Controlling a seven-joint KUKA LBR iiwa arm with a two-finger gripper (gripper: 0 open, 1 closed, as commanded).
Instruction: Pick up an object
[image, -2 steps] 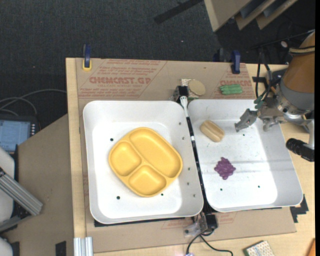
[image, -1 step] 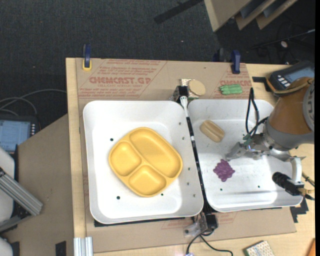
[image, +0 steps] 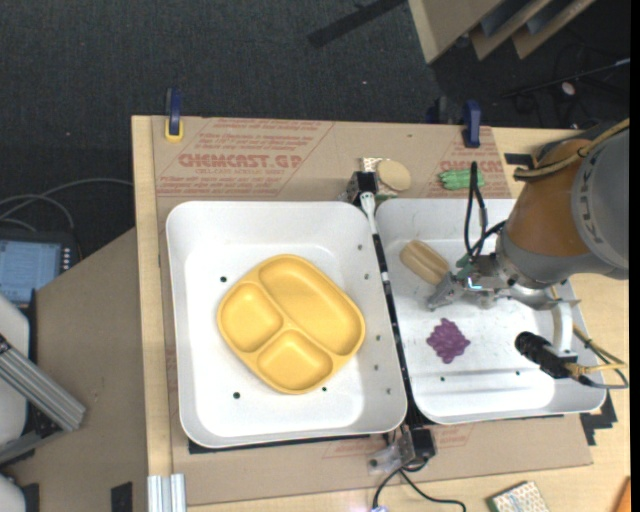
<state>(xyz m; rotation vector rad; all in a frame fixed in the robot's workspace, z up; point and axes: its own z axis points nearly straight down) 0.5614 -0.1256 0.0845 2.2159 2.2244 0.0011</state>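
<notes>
**Hand low in right bin, between tan cylinder and purple cluster**

Surface (image: 250, 165): flat brown board with red printed lettering, carrying two shallow white bins side by side. Both are smooth plastic with rounded corners.

Left bin (image: 200, 270): one yellow divided plate (image: 290, 322). It is glossy, a rounded square with three compartments, and lies flat near the bin's middle, turned at an angle to the walls.

Right bin (image: 480, 385): two loose things.
- Tan cylinder (image: 424, 261): short, smooth, matte, lying on its side in the upper left part near the wall shared with the left bin.
- Purple cluster (image: 447, 340): small, bumpy, like toy grapes, lying on the bin floor nearer the middle, apart from the cylinder.

Hand (image: 442, 296): bare grey metal, reaching in from the right under the grey arm with its orange band. Its tip sits between the two things, just beside the cylinder's lower end and above the cluster. Nothing seen held in it. Open or closed: cannot tell. Contact with the cylinder: cannot tell.
</notes>
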